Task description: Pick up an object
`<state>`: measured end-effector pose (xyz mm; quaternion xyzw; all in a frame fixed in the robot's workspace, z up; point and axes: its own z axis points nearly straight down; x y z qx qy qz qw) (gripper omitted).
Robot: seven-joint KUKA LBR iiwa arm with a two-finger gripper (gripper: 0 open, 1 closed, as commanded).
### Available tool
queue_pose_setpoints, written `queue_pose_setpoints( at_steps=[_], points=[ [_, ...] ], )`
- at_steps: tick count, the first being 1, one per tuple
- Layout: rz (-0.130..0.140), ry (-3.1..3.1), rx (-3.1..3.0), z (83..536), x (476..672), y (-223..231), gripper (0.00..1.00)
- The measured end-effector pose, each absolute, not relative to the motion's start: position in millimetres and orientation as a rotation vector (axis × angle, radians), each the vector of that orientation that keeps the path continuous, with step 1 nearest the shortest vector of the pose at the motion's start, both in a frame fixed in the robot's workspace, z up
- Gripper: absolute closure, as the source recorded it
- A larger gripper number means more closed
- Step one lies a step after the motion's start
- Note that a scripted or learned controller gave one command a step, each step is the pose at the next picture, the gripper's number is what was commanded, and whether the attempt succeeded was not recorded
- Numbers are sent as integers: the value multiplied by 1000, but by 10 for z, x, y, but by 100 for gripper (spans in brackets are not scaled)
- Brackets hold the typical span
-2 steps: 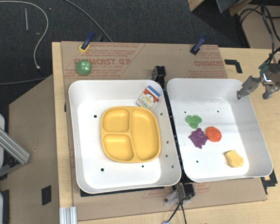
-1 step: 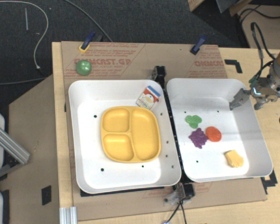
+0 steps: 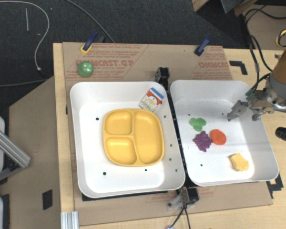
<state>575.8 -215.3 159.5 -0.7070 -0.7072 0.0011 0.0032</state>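
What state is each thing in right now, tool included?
Tool: over the right bin's upper right, nothing seen between its fingers.
Yellow tray: flat in the left bin, compartments bare.
Carton: lying tilted at the tray's top edge.
Green piece: loose in the right bin.
Purple grapes: loose, beside the orange piece.
Orange piece: loose.
Yellow piece: loose, near the lower right corner.
Green ball: on the cardboard, outside the bins.

Flat brown cardboard sheet (image 3: 133, 61) under the bins: faint red print is seen twice, partly read as "CHOMCAST".
Small white carton (image 3: 151, 99) with blue top: print cannot be read.
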Motion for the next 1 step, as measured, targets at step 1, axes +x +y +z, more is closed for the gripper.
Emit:
queue_pose_setpoints(
  at_steps=[1],
  points=[
    [3,-2218,-2215,976,5769,-2096,0]
  ],
)
